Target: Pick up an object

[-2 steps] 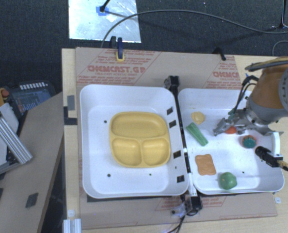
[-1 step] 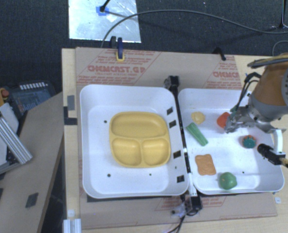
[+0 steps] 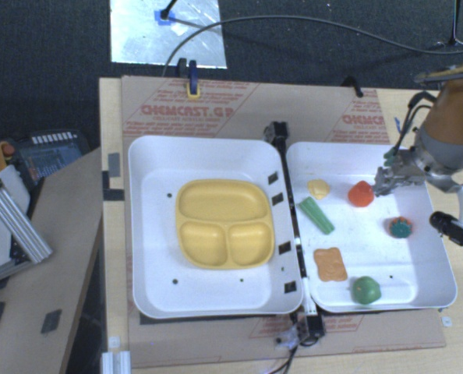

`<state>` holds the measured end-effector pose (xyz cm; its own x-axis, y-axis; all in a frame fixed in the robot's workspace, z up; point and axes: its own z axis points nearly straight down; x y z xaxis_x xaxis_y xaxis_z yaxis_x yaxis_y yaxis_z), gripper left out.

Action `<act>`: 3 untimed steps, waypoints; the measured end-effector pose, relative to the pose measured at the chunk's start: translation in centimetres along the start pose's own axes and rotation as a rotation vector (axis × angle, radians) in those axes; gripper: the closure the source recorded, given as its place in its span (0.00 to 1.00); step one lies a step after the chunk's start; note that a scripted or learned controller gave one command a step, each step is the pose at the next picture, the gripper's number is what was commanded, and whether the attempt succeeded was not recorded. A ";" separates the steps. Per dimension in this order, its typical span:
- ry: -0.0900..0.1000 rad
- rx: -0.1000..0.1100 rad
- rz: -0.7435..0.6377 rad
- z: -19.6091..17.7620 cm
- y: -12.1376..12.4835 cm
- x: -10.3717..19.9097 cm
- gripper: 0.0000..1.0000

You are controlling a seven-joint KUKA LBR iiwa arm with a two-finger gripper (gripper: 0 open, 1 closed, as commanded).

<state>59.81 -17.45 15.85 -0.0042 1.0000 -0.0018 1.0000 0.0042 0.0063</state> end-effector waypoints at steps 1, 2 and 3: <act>0.000 0.000 0.000 -4.5 -0.1 -0.4 1.00; 0.000 0.000 -0.001 -8.6 0.0 -0.5 1.00; 0.003 0.006 -0.004 -7.5 -1.2 5.2 1.00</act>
<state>58.56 -12.26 23.36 -0.0081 1.0000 0.0008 1.0000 0.0081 -0.0002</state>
